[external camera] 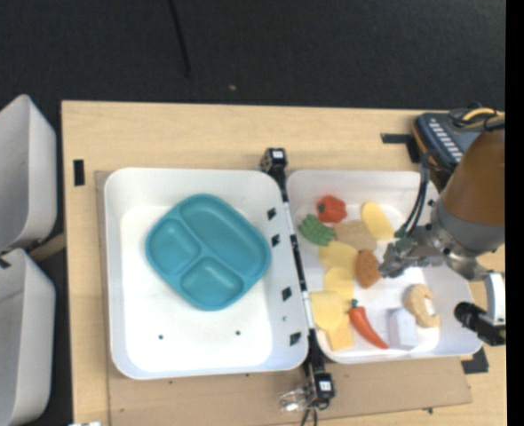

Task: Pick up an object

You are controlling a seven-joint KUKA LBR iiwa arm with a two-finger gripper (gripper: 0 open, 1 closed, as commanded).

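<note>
Camera view: a blue divided plate (209, 250) is seen in the left bin (120, 327); toy foods, among them a red pepper (332, 208) and brown potato (367, 268), are crowded in the right bin (351, 183), where the gripper (395, 263) is lowered beside the potato, its fingers' spread impossible to tell.

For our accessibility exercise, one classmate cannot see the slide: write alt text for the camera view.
A grey robot arm's end effector hangs low over the right white bin, beside a brown toy food piece, among yellow pieces, a red pepper and an orange carrot. The left white bin holds a teal divided plate.
</note>
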